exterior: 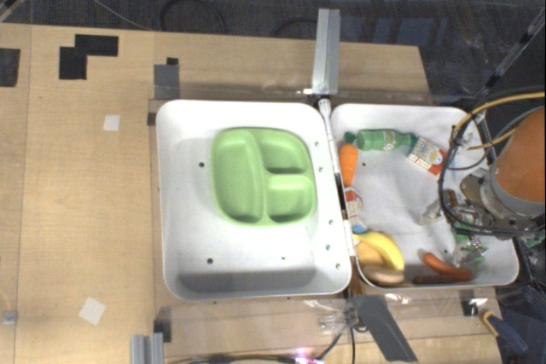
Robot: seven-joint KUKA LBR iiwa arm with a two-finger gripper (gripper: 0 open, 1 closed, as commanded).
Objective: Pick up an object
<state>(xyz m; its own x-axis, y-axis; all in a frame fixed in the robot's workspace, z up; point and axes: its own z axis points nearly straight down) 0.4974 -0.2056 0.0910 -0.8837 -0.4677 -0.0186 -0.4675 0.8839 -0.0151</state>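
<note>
Pincer: low over the right bin's right side, under the arm's orange band and a tangle of cables; whether it is parted or closed cannot be told, and nothing can be seen gripped in it.
Arm: enters across the right bin's right edge, its wrist covering that side of the bin floor.
Right bin: white, shallow, on the right part of the tabletop, touching the left bin along a shared middle edge.
Sausage: reddish-brown, lying flat along the near edge of the right bin, just beside the pincer.
Banana: yellow, in the near left corner of the right bin, left of the sausage.
Carrot: orange, upright against the right bin's left edge.
Green bottle: lying on its side by the far edge of the right bin.
Small packet: white with red, just right of the bottle, near the cables.
Left bin: holds a green divided tray at its centre, well apart from the pincer.
</note>
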